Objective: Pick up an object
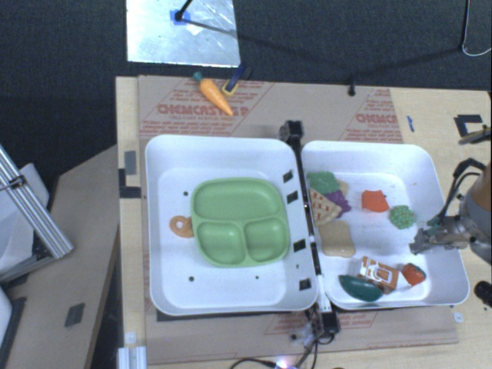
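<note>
The right bin (384,154) holds several toy foods. Along its left side lie a green leafy piece (323,181), purple grapes (339,201), a waffle (322,206) and a beige slice (337,239). An orange-red piece (375,201) and a broccoli floret (401,217) sit further right. At the front lie a dark green piece (360,287), a red-and-white box (380,272) and a red piece (413,274). My gripper (424,243) hangs low at the bin's right side, just right of the broccoli and above the red piece. Nothing shows in it.
The left bin (165,175) holds a green divided plate (238,221) and a small orange pretzel ring (181,226). A toy carrot (215,96) lies on the cardboard behind the bins. A metal sheet (182,21) lies further back. The arm (469,229) comes in over the right rim.
</note>
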You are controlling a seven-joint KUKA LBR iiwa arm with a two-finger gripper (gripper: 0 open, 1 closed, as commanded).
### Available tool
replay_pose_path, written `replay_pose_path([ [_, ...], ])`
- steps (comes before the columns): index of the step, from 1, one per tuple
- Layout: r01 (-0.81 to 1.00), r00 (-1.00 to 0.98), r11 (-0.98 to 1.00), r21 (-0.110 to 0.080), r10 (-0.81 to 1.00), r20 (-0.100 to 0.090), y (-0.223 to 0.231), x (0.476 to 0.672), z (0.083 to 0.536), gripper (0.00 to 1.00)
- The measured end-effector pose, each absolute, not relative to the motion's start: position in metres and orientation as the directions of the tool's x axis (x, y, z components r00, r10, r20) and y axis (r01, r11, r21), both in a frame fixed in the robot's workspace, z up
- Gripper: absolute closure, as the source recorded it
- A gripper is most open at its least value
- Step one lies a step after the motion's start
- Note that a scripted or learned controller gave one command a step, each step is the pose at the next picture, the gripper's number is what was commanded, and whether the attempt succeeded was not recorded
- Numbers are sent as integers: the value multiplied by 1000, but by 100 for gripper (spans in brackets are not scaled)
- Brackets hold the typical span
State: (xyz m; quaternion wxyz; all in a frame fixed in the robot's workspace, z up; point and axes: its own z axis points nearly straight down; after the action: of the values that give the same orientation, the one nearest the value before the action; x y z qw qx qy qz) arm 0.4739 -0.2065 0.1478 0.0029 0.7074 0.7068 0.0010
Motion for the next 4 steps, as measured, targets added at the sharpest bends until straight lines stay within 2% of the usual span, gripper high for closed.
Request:
replay_pose_path([
  [1, 1000, -4, 4, 7, 1000, -3, -204, 469, 209, 100],
  [2, 1000, -4, 4, 5, 1000, -2, -205, 471, 225, 100],
  [3, 1000, -11, 11, 4, 1000, 1, -145, 490, 231, 100],
  [4, 1000, -10, 10, 2, 1000, 2, -100, 498, 230, 100],
])
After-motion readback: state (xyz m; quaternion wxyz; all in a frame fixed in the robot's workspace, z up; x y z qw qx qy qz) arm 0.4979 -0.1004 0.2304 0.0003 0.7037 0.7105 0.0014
